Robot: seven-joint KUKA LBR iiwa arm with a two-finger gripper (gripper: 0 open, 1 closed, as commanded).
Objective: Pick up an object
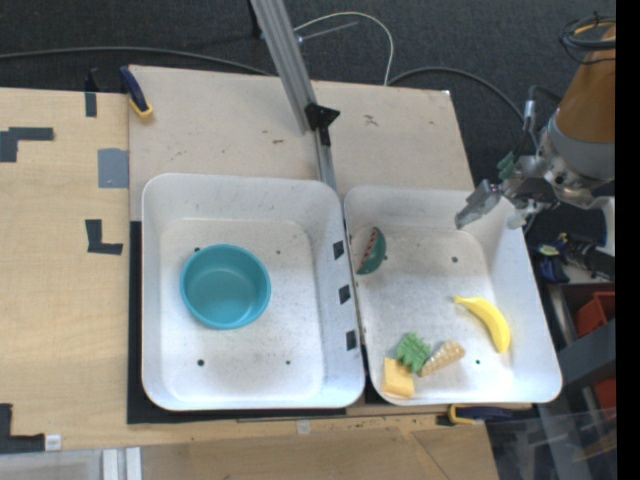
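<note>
The right bin [520, 268] holds several small items. A yellow banana [486, 321] lies near its right wall. A watermelon slice [371, 250] rests by its left wall. At the front sit a green leafy toy [411, 349], a tan cone-shaped piece [443, 357] and a yellow block [398, 379], close together. My gripper [490, 218] hangs over the bin's back right corner, above and behind the banana. Its fingers are spread, with nothing between them.
The left bin [160, 218] has a blue bowl [225, 286] in it. A slanted metal pole [285, 43] rises from the divider between the bins. Cables run across the dark floor behind the bench. A yellow clamp [136, 94] sits at the back left.
</note>
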